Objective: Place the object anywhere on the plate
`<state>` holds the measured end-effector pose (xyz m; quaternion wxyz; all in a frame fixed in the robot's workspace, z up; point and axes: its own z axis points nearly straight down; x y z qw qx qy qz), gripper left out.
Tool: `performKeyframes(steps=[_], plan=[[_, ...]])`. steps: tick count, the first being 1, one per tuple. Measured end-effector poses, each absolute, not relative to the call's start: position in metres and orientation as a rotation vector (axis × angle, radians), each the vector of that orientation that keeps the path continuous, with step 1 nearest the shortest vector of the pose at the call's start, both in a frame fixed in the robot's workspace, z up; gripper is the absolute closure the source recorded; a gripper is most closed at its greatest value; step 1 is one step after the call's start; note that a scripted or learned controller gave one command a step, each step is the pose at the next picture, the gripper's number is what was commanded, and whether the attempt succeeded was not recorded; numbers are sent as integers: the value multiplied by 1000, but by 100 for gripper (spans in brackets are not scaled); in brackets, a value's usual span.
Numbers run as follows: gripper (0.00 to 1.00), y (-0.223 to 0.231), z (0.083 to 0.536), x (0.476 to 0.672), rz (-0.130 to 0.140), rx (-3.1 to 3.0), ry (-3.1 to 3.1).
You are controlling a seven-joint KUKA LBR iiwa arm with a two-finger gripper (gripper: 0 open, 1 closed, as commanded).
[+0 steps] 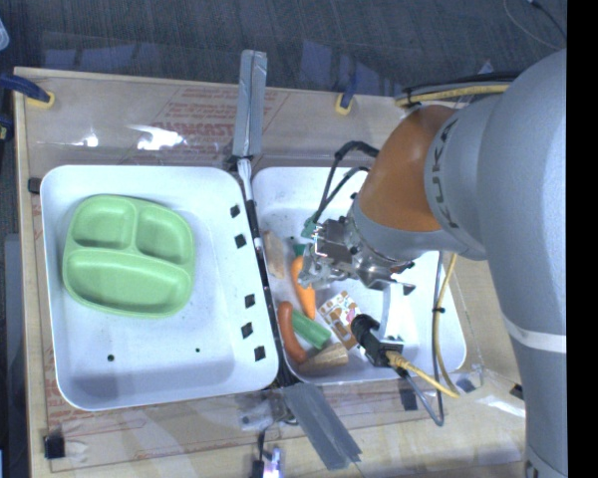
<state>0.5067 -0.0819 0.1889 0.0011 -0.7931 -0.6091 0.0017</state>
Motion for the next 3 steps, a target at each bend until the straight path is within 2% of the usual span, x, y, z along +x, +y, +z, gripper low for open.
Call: performKeyframes(steps=[1, 2, 3], plan=[[100, 20, 188, 511, 9, -2295, -2138], [100, 69, 349, 547, 4, -2130, -2307], [100, 111, 237, 622, 14, -2360, -2067]])
